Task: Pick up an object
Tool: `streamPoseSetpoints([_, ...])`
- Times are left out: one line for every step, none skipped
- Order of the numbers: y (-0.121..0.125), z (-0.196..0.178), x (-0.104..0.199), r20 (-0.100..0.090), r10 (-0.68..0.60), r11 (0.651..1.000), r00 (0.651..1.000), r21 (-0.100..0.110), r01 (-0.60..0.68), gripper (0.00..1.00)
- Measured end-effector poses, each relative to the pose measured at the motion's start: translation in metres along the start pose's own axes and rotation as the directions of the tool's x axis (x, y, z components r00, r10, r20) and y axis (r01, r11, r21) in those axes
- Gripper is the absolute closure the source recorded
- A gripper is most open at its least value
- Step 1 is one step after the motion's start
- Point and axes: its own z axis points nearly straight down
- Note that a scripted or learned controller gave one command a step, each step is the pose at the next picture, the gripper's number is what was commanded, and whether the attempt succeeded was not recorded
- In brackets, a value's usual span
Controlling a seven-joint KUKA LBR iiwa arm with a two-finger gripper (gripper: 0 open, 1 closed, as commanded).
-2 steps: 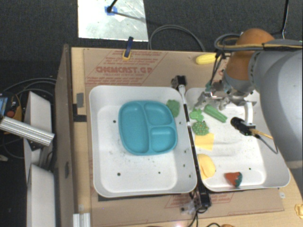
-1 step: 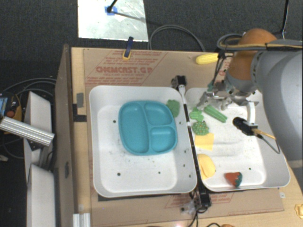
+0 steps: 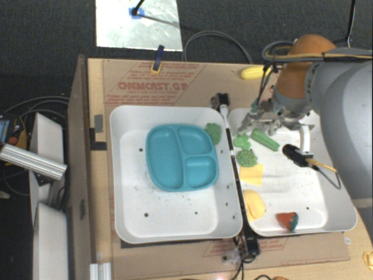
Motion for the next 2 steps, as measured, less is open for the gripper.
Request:
streamPoseSetpoints([0.001,-0.012,-0.001,0.002,-0.002,1.0,1.0,-0.004,0.003,1.0])
streamPoseSetpoints([-0.05,-0.11,0.084,-0.004,-0.005,1.0,1.0,-0.004,0.005,1.0])
